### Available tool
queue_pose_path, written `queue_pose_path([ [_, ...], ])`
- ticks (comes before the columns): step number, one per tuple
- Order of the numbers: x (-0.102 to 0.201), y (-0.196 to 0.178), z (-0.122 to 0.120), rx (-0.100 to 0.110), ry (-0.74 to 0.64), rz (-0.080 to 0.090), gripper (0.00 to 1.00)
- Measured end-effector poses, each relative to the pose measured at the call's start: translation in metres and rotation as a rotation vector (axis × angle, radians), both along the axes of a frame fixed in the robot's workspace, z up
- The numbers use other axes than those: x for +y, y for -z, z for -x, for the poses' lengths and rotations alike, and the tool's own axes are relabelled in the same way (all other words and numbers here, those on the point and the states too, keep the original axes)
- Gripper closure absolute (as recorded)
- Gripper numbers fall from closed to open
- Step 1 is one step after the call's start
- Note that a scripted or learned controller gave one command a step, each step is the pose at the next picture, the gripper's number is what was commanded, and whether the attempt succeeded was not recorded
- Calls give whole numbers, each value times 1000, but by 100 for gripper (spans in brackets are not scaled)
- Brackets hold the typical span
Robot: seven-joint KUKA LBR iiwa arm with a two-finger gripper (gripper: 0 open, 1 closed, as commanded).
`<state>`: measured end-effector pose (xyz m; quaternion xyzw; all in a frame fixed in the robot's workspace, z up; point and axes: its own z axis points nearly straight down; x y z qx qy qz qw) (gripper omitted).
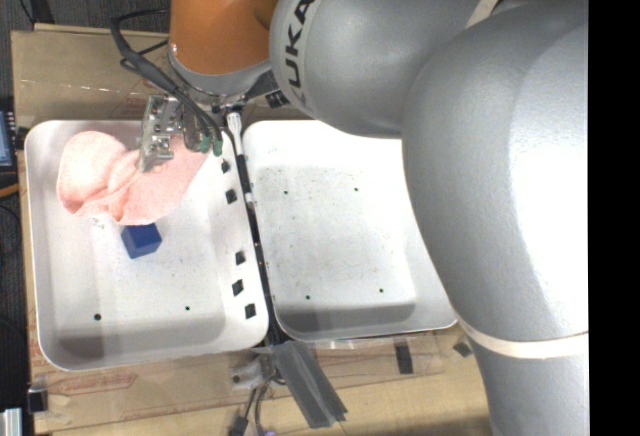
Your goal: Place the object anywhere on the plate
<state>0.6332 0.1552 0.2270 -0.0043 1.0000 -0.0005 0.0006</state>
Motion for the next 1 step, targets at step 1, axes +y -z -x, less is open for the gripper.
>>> queue_pose_path([
  [1,0,0,0,-1,0,0,0],
])
